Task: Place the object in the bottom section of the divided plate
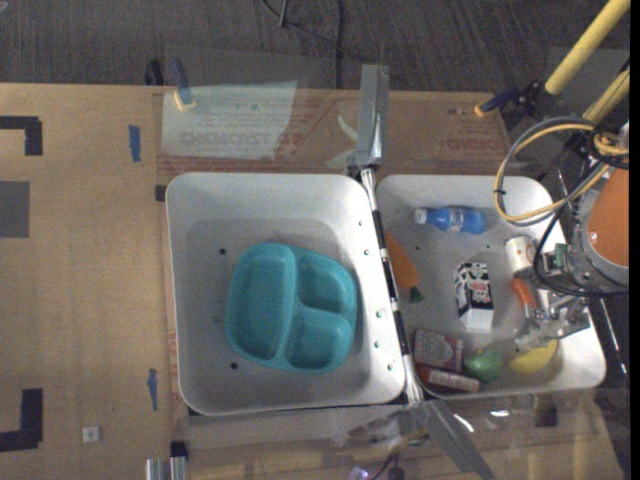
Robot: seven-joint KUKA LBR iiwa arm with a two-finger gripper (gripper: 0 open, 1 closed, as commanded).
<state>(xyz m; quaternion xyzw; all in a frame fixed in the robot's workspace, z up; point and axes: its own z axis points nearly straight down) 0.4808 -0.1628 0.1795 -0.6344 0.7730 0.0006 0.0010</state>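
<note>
Overhead, camera view: teal divided plate sits mid left bin, sections bare. Gripper low near right bin front-right corner, over yellow banana; jaw opening unclear, cannot tell if anything held. Banana likely target: light, smooth, curved, may roll; best pinched across middle. Green fruit just beside
</note>
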